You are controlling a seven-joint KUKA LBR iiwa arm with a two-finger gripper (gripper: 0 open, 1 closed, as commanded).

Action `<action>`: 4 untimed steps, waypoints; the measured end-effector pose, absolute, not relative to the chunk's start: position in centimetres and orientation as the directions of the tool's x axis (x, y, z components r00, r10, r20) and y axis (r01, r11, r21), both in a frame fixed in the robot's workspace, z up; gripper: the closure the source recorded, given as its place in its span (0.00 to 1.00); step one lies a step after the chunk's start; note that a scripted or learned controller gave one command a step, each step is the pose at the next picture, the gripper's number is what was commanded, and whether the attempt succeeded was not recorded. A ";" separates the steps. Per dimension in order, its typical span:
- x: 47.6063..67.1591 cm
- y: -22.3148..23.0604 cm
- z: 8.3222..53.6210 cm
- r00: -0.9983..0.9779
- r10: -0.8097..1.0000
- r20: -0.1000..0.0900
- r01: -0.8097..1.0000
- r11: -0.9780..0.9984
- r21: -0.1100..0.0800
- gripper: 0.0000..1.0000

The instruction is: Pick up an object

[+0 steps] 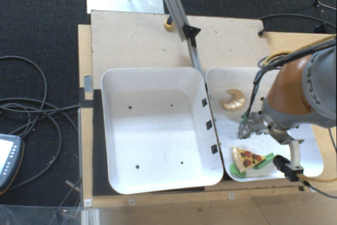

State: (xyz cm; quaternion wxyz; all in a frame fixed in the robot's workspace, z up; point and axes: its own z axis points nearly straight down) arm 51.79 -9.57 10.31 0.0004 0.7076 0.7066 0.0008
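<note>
Overhead, two white bins (158, 81) on a bench (131, 39), dark carpet around; end effector (245, 129) state indiscernible.

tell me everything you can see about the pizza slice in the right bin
The pizza slice looks like a toy: a flat tan wedge with red and dark toppings and a yellow crust edge. It lies flat on the floor of the right bin, near its front wall, with something green against its front side. The claw is just behind it, apart from it.
</note>
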 end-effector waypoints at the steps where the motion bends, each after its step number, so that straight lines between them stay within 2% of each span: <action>1: 52.2 -10.6 15.3 -0.001 1.000 -0.002 1.000 0.001 0.007 1.00; 2: 52.4 -9.6 20.4 -0.007 1.000 -0.001 1.000 0.007 0.008 1.00; 3: 51.7 -10.1 25.9 -0.005 1.000 -0.002 1.000 0.005 0.009 1.00; 4: 55.2 -5.0 26.2 -0.011 1.000 0.002 1.000 0.011 0.005 1.00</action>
